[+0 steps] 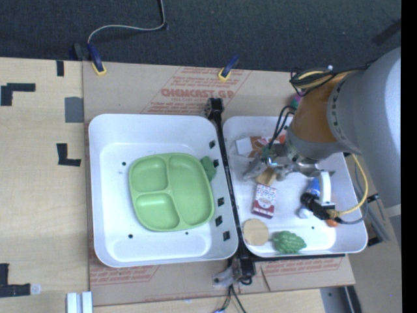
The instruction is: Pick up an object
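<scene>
We see two smooth, glossy white plastic bins (104, 194). The green divided plate (171, 192), left of the gripper (259, 166), looks matt plastic. Beneath lies brown printed cardboard (156, 93) on a pale wood-look surface (32, 194).

**Bench with cardboard sheet and two white bins**

The wooden bench (39, 194) carries a brown printed cardboard sheet (189, 93), held by yellow clamps (228, 70) at its far edge. On the cardboard sit two shallow white bins touching side by side: the right bin (348, 237) lies under the gripper (257, 168), the left bin (107, 194) just beyond its fingertips.
</scene>
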Motion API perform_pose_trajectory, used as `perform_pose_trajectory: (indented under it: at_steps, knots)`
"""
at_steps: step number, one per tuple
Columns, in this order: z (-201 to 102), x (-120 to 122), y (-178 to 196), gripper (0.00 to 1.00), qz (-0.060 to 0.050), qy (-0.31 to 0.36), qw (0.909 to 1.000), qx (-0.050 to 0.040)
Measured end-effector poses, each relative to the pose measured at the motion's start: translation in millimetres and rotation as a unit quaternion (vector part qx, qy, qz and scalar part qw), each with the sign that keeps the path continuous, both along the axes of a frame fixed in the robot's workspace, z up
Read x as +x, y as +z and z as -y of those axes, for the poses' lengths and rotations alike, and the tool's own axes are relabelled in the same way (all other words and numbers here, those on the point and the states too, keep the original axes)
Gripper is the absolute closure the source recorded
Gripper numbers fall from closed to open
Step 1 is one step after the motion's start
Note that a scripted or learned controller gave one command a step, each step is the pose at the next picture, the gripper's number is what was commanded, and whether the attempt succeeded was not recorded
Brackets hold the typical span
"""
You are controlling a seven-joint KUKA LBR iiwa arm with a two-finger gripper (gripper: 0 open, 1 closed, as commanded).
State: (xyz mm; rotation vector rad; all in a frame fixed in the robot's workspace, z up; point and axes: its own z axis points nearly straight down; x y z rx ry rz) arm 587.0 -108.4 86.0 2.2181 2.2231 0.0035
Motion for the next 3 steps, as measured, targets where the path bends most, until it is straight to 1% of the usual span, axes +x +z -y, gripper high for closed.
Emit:
perform_pose_trajectory:
  at_steps: [1,2,3]
  knots:
    - [-0.5,42.6,-0.3,0.00,0.001,0.000,1.0000,-0.0009]
    - [-0.1,42.2,9.1,1.00,0.000,0.000,1.0000,-0.0017]
    - [-72.8,55.9,98.3,1.00,-0.001,0.000,1.0000,-0.0004]
